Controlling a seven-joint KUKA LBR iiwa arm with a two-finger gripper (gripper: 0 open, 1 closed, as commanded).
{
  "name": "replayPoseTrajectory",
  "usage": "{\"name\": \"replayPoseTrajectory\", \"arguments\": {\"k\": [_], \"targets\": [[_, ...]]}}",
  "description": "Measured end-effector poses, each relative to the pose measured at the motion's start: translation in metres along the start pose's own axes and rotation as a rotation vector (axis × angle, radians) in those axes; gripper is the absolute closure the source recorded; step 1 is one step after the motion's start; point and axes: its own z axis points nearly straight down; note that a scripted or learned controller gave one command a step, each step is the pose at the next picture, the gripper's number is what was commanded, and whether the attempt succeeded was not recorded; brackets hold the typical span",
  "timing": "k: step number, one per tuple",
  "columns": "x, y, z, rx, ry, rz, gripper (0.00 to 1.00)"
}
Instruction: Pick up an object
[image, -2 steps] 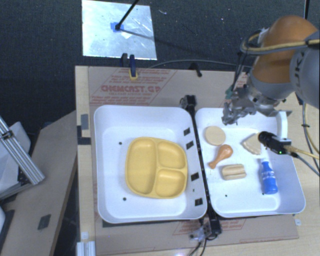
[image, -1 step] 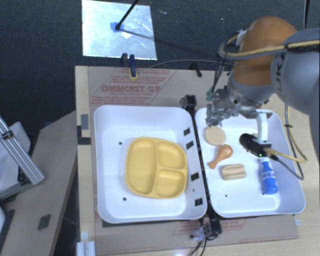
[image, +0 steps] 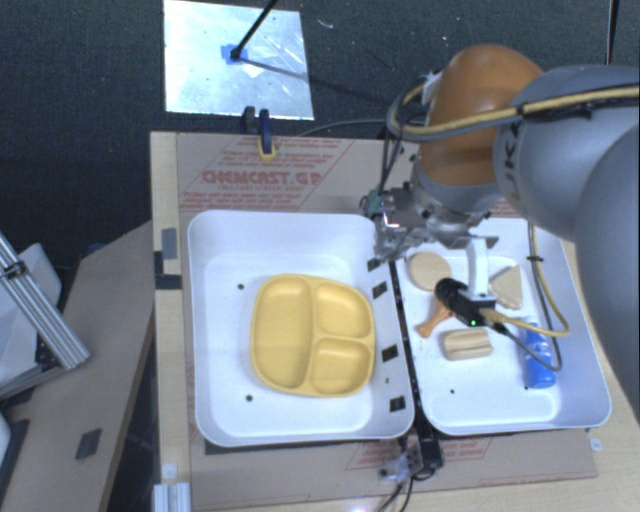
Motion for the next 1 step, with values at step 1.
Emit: {"name": "replayPoseTrajectory", "arguments": {"k": [1], "targets": [[0.0497, -0.0159, 0.0145, 0.001, -0.001, 0.001, 1.00]]}}
